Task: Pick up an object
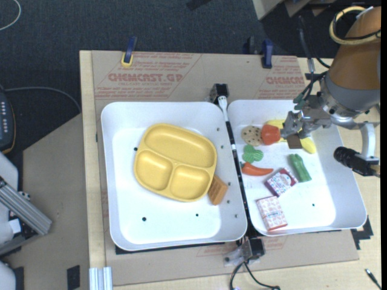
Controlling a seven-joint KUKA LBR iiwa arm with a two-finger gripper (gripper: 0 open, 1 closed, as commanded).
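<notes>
Tool (pixel 294 127) lowered into the right bin (pixel 344 210) at its upper part, red tomato (pixel 270 134) lying just left of it, touching or apart not discernible, grip state cannot be told

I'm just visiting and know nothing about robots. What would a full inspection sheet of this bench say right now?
Surface: cardboard-covered bench bearing a left bin and a right bin.
Job's things: in the right bin, a cookie, tomato, yellow piece, green leaf, orange pepper, green block and two packets.
Clutter: in the left bin, a yellow divided plate with a brown wedge beside it.
Grippers: gripper low over the right bin beside the tomato; finger state unclear.
Cables: yellow cable looping at the arm; wires at the front edge.
Surroundings: dark carpet; clamps on the bench's far edge.
</notes>
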